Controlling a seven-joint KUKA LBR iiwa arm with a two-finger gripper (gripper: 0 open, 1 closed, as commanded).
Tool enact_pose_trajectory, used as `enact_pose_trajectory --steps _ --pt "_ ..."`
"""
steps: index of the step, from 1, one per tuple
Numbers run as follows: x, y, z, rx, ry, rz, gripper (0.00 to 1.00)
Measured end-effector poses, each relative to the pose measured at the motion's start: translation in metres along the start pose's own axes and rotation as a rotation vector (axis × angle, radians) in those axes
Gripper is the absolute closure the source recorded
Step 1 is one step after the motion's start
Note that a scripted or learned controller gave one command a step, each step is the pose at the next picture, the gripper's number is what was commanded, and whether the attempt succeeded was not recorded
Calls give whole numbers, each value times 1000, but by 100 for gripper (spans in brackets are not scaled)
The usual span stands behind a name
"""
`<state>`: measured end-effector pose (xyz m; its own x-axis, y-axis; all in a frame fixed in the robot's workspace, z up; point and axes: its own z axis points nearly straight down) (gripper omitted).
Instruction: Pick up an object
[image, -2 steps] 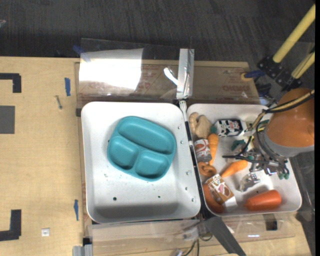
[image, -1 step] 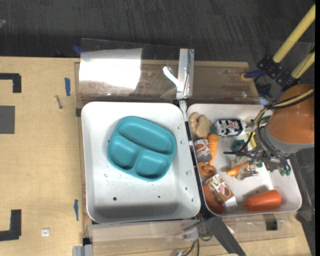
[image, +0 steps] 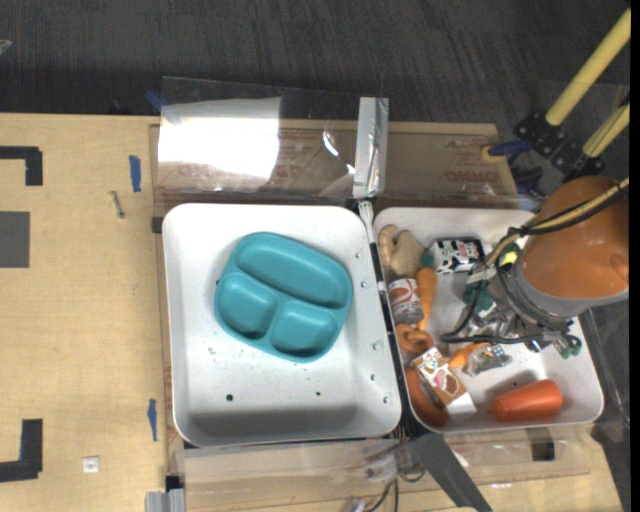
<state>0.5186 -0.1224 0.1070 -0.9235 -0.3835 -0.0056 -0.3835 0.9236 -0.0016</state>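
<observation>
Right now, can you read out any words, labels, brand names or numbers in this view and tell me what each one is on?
No text reads clearly.
Red and white can in the right bin: label print, too blurred to read.
Black and white carton: pattern or print, too small to read.
Small white and orange box: markings, unreadable.
Teal divided tray in the left bin: no print shows.
</observation>
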Motion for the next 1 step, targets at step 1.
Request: enact_pose_trajectory --steps 1 --pt "-48 45 -81 2 -6 -191 100"
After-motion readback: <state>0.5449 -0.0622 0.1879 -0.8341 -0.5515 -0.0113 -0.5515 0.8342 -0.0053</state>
